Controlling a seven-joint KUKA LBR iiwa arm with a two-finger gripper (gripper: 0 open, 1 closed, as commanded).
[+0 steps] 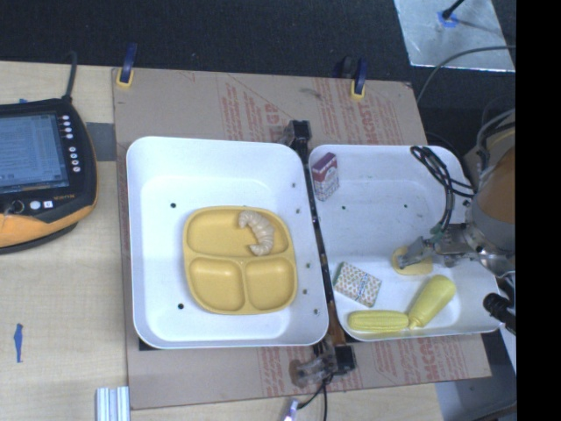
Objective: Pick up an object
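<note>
At the near rim of the right bin (pixel 377 169) lie two corn cobs: one flat (pixel 378 322), one tilted (pixel 432 300), both just nearer than the gripper (pixel 419 254). A patterned packet (pixel 358 283) sits to their left. The fingers rest over a small yellow piece (pixel 408 262); whether they pinch it I cannot tell. Farther off stands a small carton (pixel 325 174). The left bin (pixel 149 235) holds a yellow divided plate (pixel 238 260) with a shrimp (pixel 259 231).

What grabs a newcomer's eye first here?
The yellow three-compartment plastic plate in the left white bin, with a pale croissant-shaped piece in its top compartment. Then the right white bin, where the gripper sits low by a small yellow disc, above two yellow corn-like pieces.
</note>
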